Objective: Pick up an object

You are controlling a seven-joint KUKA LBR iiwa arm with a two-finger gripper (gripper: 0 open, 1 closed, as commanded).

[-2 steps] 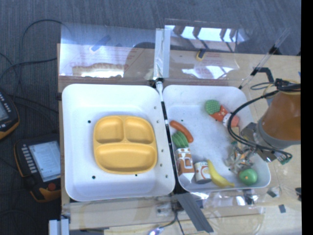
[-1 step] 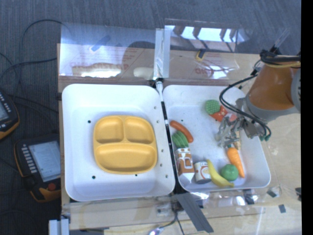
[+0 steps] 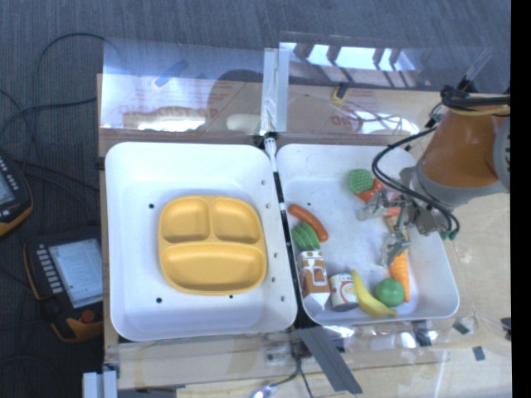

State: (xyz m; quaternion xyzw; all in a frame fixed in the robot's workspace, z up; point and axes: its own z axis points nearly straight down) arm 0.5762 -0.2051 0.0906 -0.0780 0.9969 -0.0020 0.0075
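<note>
Hovering low over the right bin (image 3: 444,301), toward its 3 o'clock side, with the gripper (image 3: 398,237) just above a carrot (image 3: 399,269). State of the jaws: cannot tell, too small and cluttered by metal parts and cable to read as released or clenched. Nothing seen between them, so no grasp claimed.

Likeliest target judged to be the carrot, lying at about 4 o'clock in the right bin, nearly upright in the view, its lower end close to a green ball (image 3: 389,291).

Possible trouble from here:
- Descending off-centre and pressing the carrot flat instead of straddling it, since the carrot is narrow and tapered.
- Slipping out on the lift, the smooth tapered body giving little to pinch.
- Nudging the green ball or the banana (image 3: 366,295), both crowded at 5 o'clock, and scattering them.
- Striking the bin wall at 3 o'clock, near the wrist.

Around it: a green bumpy fruit (image 3: 359,180) at 12 o'clock of the bin, with something red-orange just beside it; a sausage (image 3: 308,220) and a green vegetable (image 3: 305,236) at 9 o'clock; a small carton (image 3: 313,274) and a can (image 3: 341,291) at 7 o'clock. In the left bin (image 3: 124,222), a yellow divided plate (image 3: 213,244). Black cable (image 3: 390,154) looping from the arm over the bin at 1 o'clock, liable to snag or hide the grasp.
</note>
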